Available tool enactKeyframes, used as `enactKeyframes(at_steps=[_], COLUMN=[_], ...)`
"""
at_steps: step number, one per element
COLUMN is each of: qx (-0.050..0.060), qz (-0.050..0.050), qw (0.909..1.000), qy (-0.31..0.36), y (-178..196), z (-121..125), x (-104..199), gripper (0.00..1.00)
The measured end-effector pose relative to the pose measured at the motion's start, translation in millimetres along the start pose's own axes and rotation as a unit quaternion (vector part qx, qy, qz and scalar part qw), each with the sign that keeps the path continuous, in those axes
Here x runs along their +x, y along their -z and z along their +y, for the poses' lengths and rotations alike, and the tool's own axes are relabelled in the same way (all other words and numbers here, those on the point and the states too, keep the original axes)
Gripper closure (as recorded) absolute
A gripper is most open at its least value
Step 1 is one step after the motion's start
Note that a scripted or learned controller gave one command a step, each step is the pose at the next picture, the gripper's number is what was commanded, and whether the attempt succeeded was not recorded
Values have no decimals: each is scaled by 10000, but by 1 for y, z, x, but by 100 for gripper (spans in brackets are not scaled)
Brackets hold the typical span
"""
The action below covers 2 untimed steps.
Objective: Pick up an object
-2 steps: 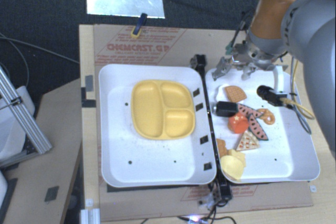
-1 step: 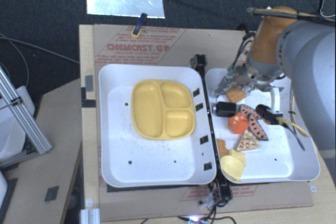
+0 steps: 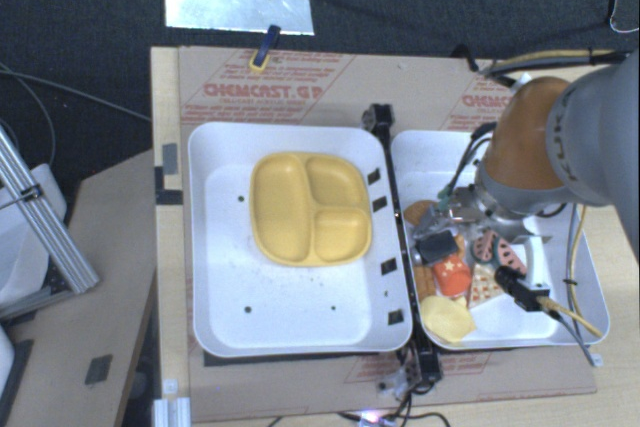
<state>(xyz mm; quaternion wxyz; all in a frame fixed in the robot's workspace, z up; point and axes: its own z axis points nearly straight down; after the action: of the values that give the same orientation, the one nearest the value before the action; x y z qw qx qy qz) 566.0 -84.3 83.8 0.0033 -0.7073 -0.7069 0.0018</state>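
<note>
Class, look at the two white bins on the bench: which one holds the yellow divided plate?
The left bin holds the yellow divided plate, lying flat near its middle. The right bin instead holds a clutter of small items under the arm.

- The brown cardboard sheet [image 3: 300,80] lying under the two bins carries red print reading "CHEMCAST G P" above the left bin.
- The same red print shows partly above the right bin, cut off by the arm.
- No other text is legible.
</note>
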Motion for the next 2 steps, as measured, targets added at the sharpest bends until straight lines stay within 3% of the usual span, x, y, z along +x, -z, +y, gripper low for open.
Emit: enactKeyframes(at_steps=[1, 2], qx=[-117, -73], qz=[-22, -10], qw=[9999, 10000], qy=[0, 6], y=[17, 126], z=[8, -54], x=[-2, 8], gripper=[100, 100])
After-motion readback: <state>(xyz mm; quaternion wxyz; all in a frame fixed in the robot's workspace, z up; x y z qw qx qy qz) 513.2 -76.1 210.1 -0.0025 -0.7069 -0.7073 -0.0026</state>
